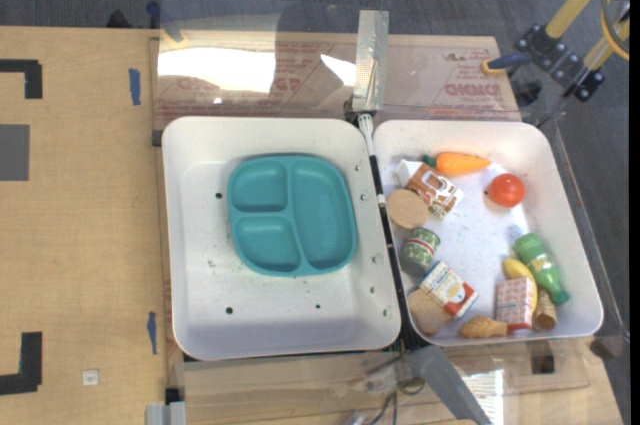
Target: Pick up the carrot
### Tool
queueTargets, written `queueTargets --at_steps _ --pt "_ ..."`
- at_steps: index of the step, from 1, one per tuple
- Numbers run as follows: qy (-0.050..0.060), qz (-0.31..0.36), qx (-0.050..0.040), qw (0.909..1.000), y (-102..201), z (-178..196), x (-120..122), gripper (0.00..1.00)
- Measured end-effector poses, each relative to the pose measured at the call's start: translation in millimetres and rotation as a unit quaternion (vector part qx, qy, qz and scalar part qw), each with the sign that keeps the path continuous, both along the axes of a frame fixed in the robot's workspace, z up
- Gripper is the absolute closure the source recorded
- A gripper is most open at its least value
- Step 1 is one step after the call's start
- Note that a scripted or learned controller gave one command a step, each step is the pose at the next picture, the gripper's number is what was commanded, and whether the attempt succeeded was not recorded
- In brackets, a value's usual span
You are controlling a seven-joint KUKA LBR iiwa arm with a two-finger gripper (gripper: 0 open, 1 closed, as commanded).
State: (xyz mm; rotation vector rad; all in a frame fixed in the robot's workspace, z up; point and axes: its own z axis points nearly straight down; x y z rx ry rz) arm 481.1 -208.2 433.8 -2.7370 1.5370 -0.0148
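The carrot (pixel 462 163) is orange with a small green tip at its left end. It lies flat near the far wall of the right bin (pixel 565 181), just behind a small brown and white carton (pixel 434 192) and to the left of a red tomato (pixel 506 190).
The right bin also holds a round tan disc (pixel 407 208), a small can (pixel 421 248), a green bottle (pixel 541 264), a banana (pixel 520 275), two more cartons (pixel 447 290) (pixel 514 303) and a croissant (pixel 484 326). A teal divided plate (pixel 293 213) sits in the left bin (pixel 190 243).
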Motion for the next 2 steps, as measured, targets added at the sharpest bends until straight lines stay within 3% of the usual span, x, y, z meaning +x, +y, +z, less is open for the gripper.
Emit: queueTargets --at_steps 1,2 --pt "0.006 0.166 0.0031 0.9861 -4 -138 -1 1.00" --pt "0.001 0.281 -0.0014 0.9598 -8 -10 32 1.00"
